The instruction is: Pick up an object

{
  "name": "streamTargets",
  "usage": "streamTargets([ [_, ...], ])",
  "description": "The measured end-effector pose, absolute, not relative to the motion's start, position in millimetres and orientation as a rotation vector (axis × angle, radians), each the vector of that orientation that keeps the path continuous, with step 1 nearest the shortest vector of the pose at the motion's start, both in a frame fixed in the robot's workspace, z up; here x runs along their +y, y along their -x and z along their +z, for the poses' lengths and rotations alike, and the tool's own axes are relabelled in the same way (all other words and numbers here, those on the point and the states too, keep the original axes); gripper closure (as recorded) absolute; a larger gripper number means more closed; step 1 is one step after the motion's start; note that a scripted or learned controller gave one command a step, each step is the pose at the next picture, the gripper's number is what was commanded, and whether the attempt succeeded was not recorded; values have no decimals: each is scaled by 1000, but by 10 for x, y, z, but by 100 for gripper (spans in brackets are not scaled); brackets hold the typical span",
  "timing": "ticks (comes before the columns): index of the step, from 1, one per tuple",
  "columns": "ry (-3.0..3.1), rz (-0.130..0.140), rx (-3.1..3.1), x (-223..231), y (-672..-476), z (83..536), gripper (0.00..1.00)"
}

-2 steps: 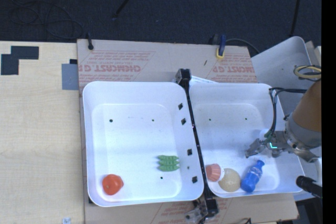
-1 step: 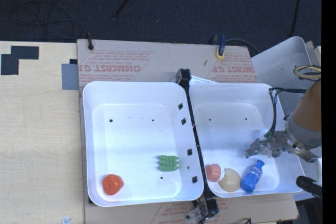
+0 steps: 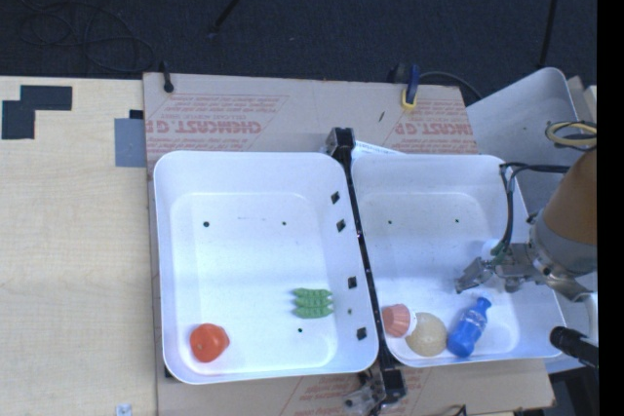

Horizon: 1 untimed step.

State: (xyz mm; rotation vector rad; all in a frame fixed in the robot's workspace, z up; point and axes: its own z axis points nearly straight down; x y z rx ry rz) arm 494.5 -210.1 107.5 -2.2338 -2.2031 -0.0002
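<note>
So the bench (image 3: 68, 239) is light wood with a big cardboard sheet (image 3: 292, 117) laid on it, and the 2 shallow white bins sit side by side on that. The left bin (image 3: 244, 172) and the right bin (image 3: 429, 172) touch along a dark divider strip down the middle.

The arm (image 3: 575, 209) comes in from the right, grey with the orange band visible, and hangs over the right side of the right bin. Its gripper (image 3: 485, 274) sits low over the bin floor, just above the blue bottle, with nothing between its fingers that I can see. Honestly can't tell if the fingers are spread or closed, it's too small and dark.

Objects in the right bin, all along the near wall: a blue bottle (image 3: 469, 326) lying tilted, a cream round thing (image 3: 426, 334) touching it on the left, then a pinkish-red piece (image 3: 396, 319) just beside that, near the divider.

Left bin has 2 things: a green ridged item (image 3: 313, 302) near the divider side, and an orange-red ball-ish object (image 3: 209, 342) in the near left corner, well apart from each other.
</note>
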Motion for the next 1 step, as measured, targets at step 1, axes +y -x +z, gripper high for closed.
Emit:
streamTargets([
  [1,2234,0,-2203,-2101,-4945,1075,0],
])
